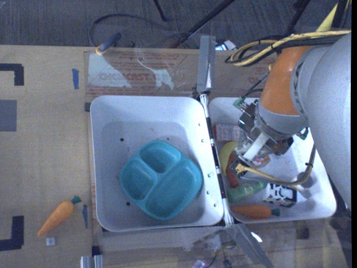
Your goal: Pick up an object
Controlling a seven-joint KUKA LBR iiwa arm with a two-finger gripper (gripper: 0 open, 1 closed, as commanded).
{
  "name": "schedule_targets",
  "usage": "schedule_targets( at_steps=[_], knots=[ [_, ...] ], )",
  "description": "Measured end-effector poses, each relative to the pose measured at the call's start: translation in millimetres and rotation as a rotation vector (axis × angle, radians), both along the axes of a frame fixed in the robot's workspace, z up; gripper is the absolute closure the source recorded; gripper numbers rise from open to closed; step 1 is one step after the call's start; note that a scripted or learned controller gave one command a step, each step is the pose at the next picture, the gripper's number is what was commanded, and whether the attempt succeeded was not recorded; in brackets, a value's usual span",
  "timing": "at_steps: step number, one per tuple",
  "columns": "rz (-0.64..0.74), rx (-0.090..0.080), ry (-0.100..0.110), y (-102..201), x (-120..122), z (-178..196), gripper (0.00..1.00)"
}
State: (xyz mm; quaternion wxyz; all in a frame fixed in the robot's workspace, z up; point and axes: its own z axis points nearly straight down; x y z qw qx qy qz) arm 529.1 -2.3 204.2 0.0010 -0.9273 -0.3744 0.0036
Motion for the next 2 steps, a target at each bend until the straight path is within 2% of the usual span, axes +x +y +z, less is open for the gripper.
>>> schedule_targets(
  at_steps=[1, 2],
  knots=[
    [-0.119, -0.002, 0.0, 69, 35, 40, 1.0],
    [-0.143, -0.001, 0.0, -41, 94, -22, 1.0]
  ],
)
